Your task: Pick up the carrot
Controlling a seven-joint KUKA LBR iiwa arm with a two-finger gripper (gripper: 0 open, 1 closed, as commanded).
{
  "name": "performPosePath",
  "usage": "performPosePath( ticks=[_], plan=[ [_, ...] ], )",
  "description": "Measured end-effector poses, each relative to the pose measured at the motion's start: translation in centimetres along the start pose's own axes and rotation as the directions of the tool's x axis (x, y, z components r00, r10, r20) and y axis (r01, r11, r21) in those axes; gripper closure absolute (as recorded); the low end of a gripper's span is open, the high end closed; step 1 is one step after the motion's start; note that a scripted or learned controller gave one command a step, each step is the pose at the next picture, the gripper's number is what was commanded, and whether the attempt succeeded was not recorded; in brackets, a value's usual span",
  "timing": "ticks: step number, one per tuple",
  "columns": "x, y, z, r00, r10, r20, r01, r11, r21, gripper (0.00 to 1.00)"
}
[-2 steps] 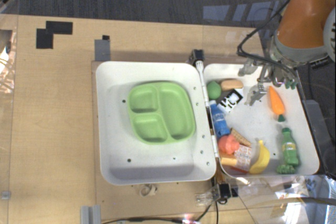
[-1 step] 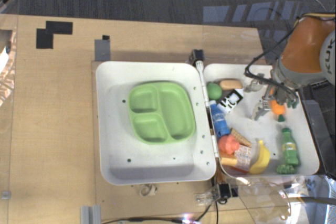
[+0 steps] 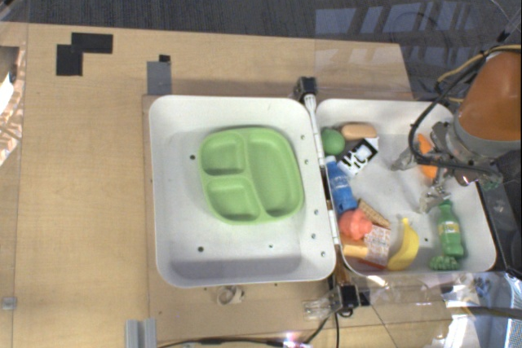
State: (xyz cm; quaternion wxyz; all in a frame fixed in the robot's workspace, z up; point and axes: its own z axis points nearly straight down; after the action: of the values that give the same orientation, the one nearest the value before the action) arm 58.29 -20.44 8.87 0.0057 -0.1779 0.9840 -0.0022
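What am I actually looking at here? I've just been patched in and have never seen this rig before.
You have one fixed camera above a wooden bench, looking down at a slant. Two shallow white bins sit side by side. The left bin holds a green divided plate. The right bin holds toys: a green ball, a blue bottle, a banana, a green bottle and others. The grey and orange shape at the right is the robot arm, reaching over the right bin. Its claw hangs beneath it; I can't tell if it is open. A small orange piece beside the arm may be the carrot, mostly hidden. Nothing is visibly held.
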Motion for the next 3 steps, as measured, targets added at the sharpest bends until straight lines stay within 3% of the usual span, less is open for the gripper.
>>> performPosePath(
  ticks=[1, 2, 3],
  plan=[
    [1.7, 0.6, -0.1, 0.921, 0.390, 0.004, -0.390, 0.921, 0.000, 0.00],
    [6.0, 2.2, -0.2, 0.878, 0.479, 0.007, -0.479, 0.878, 0.000, 0.00],
    [-4.0, -1.4, 0.0, 0.728, 0.686, 0.003, -0.686, 0.728, -0.002, 0.00]
  ],
)
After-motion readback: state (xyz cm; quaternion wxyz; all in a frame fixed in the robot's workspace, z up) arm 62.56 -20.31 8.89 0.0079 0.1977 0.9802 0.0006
